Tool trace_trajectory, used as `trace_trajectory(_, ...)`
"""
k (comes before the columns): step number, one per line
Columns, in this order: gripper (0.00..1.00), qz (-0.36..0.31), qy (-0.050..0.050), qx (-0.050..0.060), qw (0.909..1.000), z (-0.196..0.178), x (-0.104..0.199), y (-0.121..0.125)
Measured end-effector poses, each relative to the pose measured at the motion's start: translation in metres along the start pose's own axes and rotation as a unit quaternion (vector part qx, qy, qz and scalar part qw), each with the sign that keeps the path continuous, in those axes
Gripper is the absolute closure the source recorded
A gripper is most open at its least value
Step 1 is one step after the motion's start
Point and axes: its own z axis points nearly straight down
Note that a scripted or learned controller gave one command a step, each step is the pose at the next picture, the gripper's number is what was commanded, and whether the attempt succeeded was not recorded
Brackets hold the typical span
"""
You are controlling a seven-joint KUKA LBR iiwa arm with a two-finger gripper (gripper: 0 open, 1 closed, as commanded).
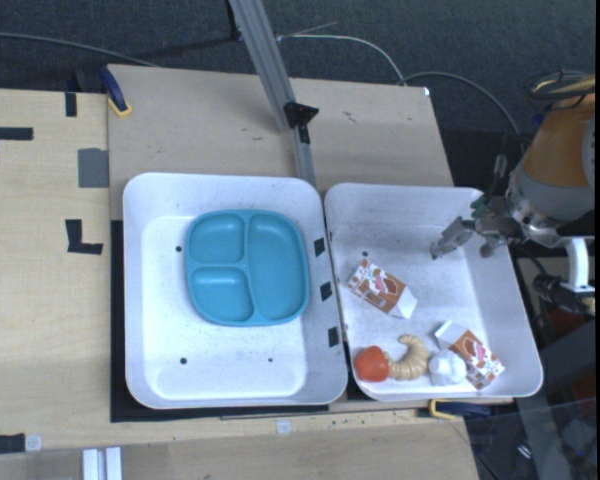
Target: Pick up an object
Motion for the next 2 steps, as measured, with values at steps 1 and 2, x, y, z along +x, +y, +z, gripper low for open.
trace_trajectory(1,0.00,-0.001,0.000,0.000,1.0000,0.050,0.005,0.008)
trace_trajectory(2,0.00,-0.001,-0.001,-0.002,1.0000,0.073,0.006,0.008)
